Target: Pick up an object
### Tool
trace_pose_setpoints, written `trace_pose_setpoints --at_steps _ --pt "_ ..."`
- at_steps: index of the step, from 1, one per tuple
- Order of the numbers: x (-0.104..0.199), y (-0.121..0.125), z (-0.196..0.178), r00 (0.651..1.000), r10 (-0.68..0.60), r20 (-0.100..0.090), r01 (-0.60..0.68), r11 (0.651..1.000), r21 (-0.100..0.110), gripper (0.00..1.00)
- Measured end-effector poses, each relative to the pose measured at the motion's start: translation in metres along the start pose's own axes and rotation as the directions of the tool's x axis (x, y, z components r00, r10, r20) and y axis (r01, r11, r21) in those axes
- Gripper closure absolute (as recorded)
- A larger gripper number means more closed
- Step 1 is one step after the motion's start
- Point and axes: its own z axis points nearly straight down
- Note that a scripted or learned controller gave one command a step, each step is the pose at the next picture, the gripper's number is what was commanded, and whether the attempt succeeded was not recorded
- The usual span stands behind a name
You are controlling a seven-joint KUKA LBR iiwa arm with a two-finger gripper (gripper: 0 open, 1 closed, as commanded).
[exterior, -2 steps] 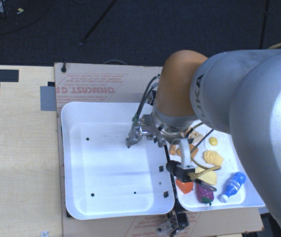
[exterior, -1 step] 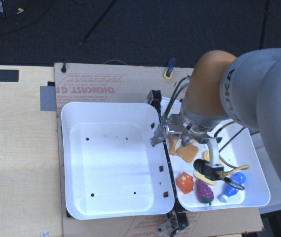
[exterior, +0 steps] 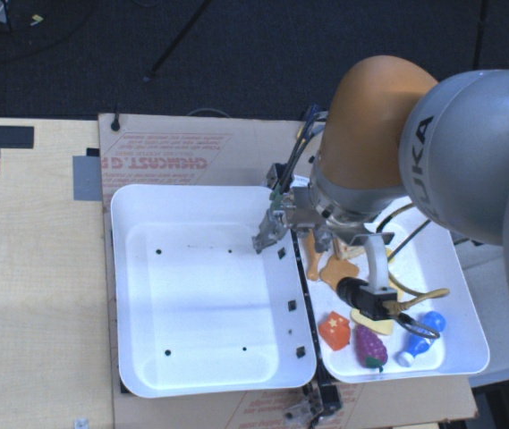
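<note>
Reaching in from the right, the arm [exterior: 455, 150] is leaning across the far part of the right bin [exterior: 444, 264], with its orange band [exterior: 370, 123] bulging above the far rim. The gripper [exterior: 270, 229] is hanging over the far right corner of the left bin [exterior: 200, 284], just beside the line where the two bins are meeting. From where I am standing I cannot tell whether it is spread or pressed together, nor whether it is pinching anything. The loose things are all lying in the right bin, crowding toward its near side. A red block [exterior: 335, 330] is sitting near the left wall, and a purple toy [exterior: 371, 347] is lying just to its right, close to the near rim. A yellow piece [exterior: 370, 321] is showing just beyond the purple toy. A blue ball [exterior: 433, 322] is resting farther right, with a small blue and white piece [exterior: 412, 354] lying just nearer than it. A tan stick [exterior: 431, 294] is lying beyond the ball, and a tan piece [exterior: 336, 269] is lying farther back, partly under the arm. Both bins are sitting on a cardboard sheet [exterior: 173, 155], which is lying on the pale bench [exterior: 30, 284].
</note>
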Motion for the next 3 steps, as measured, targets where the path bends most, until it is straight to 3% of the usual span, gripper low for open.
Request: trace_pose_setpoints --at_steps 1,2,3 --pt "0.079 0.023 -0.064 1.0 -0.002 0.0 0.002 1.0 -0.001 0.0" --pt "0.143 -0.027 -0.024 1.0 0.0 0.003 0.0 1.0 0.014 0.0" --pt "0.13 -0.032 -0.246 1.0 0.006 -0.003 -0.006 1.0 -0.01 0.0"
